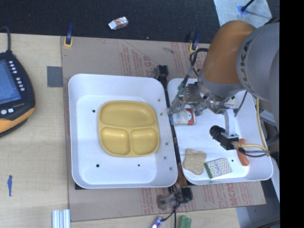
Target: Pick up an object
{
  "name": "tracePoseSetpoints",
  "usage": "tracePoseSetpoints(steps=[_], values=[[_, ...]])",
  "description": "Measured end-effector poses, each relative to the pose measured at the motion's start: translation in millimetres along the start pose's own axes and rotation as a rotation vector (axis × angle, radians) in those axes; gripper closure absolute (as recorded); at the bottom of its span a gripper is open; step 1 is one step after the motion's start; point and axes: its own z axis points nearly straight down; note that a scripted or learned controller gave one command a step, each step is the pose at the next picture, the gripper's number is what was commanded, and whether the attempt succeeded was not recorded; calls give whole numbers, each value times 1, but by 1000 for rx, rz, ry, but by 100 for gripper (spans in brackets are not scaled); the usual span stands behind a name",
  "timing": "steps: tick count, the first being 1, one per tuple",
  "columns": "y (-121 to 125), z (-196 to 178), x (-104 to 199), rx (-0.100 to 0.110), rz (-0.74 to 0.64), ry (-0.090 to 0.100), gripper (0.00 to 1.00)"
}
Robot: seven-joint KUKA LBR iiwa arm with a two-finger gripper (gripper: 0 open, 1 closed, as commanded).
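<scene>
Grey claw point(183, 107) over packet point(183, 118) — right bin point(251, 172)

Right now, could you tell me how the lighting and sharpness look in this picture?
In the camera view, light is even; the left bin around the yellow tray glares almost featureless white, the arm shades the right bin, and the tool looks slightly blurred.

A robotics lab: teach pendant point(12, 91), clamped cardboard point(118, 56), bins point(78, 127).
</scene>
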Motion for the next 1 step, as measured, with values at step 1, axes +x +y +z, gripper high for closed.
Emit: tracePoseSetpoints(steps=[1], values=[[19,4,27,-1,0,-1,100]])
